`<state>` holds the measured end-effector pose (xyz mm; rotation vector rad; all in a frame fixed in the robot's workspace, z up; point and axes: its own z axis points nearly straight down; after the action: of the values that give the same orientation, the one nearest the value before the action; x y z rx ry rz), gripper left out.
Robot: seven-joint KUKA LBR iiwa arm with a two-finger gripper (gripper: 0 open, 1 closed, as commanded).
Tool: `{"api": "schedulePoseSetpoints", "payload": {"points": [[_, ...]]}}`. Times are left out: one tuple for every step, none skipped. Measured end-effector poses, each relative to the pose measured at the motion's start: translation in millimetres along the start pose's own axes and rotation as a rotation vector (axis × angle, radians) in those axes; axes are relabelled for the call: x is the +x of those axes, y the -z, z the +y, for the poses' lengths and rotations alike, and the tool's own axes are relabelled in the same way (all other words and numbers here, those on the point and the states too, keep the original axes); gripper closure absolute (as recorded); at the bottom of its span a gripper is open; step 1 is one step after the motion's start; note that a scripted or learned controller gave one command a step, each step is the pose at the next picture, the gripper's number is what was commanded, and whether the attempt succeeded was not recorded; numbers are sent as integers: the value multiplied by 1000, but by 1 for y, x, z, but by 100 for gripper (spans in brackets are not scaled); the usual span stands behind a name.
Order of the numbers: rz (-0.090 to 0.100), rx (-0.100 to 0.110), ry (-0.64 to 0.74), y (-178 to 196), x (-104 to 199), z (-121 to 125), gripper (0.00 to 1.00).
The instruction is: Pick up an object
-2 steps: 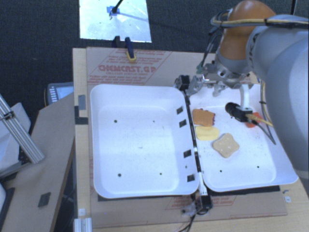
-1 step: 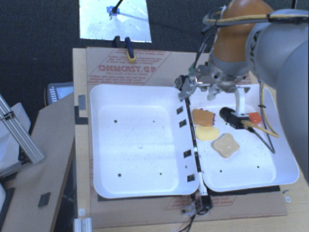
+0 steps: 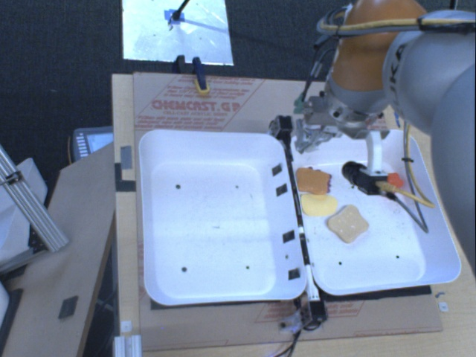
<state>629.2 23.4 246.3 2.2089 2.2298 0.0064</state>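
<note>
Two shallow white plastic bins sit side by side on a brown cardboard sheet (image 3: 201, 103) printed with red lettering. The sheet lies on a pale wooden bench (image 3: 82, 229). The left bin (image 3: 216, 222) fills the middle of the frame and the right bin (image 3: 387, 251) runs toward the lower right. Small black clips (image 3: 286, 192) line the seam where they meet.

The things to pick lie in the left half of the right bin, close to the seam. An orange-brown square slice (image 3: 314, 181) is uppermost, with a flat yellow round slice (image 3: 318, 205) touching it just below. A tan bread-shaped piece (image 3: 348, 224) sits beside that, lower right.

The grey arm (image 3: 424, 65) with its orange band (image 3: 375, 28) comes in from the upper right. Its gripper (image 3: 306, 141) hangs over the right bin's upper left corner, just above the orange-brown slice. Whether it is spread or pressed together cannot be told, and nothing is seen held in it.

Behind the bench is dark fabric (image 3: 59, 50). A shiny square metal sheet (image 3: 177, 21) lies at the top of the frame. A yellow-and-black clamp (image 3: 199, 80) grips the cardboard's upper edge, and a ribbed aluminium rail (image 3: 30, 203) slants at the left.
</note>
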Motion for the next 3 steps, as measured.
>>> {"api": "schedulePoseSetpoints", "payload": {"points": [[-1,6,-10,13,-11,-68,100],[1,-7,-1,106,28,-57,100],[3,4,1,118,72,-128,100]]}}
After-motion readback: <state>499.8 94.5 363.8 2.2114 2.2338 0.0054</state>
